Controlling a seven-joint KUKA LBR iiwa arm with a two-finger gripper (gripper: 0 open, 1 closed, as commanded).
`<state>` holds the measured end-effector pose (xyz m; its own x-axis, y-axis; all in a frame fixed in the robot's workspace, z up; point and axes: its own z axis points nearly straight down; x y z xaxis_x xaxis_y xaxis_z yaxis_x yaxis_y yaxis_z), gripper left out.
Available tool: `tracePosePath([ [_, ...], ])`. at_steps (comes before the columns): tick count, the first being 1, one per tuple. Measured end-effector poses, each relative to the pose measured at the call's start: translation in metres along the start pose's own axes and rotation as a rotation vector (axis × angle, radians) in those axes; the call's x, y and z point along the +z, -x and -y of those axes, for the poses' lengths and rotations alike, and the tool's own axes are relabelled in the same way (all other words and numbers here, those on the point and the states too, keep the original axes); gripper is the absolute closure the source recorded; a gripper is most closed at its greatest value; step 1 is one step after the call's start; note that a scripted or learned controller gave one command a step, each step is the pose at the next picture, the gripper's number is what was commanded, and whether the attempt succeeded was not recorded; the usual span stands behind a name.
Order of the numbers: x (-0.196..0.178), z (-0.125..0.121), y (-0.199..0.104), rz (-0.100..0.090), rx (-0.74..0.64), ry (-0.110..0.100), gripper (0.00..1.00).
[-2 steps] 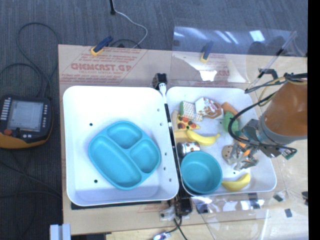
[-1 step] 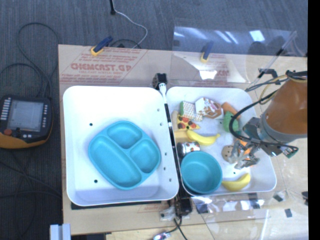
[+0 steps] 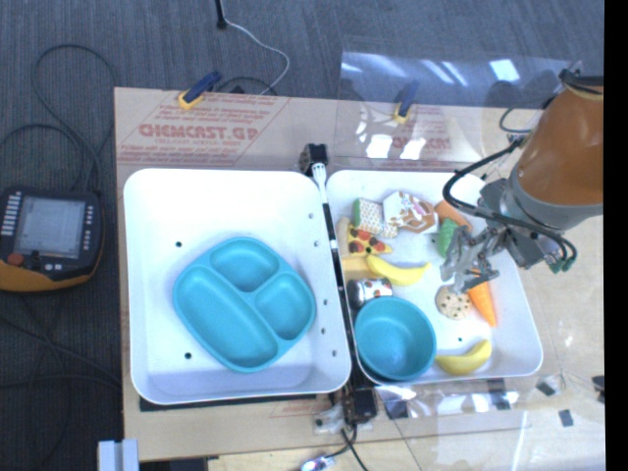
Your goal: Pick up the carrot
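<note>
Bins [image 3: 157, 263]: two shallow white plastic trays, side by side.
Plate [image 3: 245, 302]: smooth blue, three compartments, left bin.
Bowl [image 3: 394, 338]: round blue, right bin.
Gripper [image 3: 463, 271]: metal fingers apart, beside the carrot.
Carrot [image 3: 484, 302]: orange, tapered, right bin's right side.

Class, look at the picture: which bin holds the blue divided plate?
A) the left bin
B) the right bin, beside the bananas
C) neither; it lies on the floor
A: the blue divided plate lies in the left bin; the right bin holds a round blue bowl instead.
</note>
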<state>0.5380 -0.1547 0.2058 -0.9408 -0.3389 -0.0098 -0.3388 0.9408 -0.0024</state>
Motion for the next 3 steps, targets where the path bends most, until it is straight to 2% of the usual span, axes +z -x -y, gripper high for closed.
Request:
tracePosePath([
  [1, 0.113, 0.048, -0.040, 0.003, -0.231, -0.003, 1.00],
  [2, 0.023, 0.005, 0.014, 0.003, -0.146, -0.002, 1.00],
  [3, 0.104, 0.060, 0.002, 0.008, -0.275, -0.004, 1.00],
])
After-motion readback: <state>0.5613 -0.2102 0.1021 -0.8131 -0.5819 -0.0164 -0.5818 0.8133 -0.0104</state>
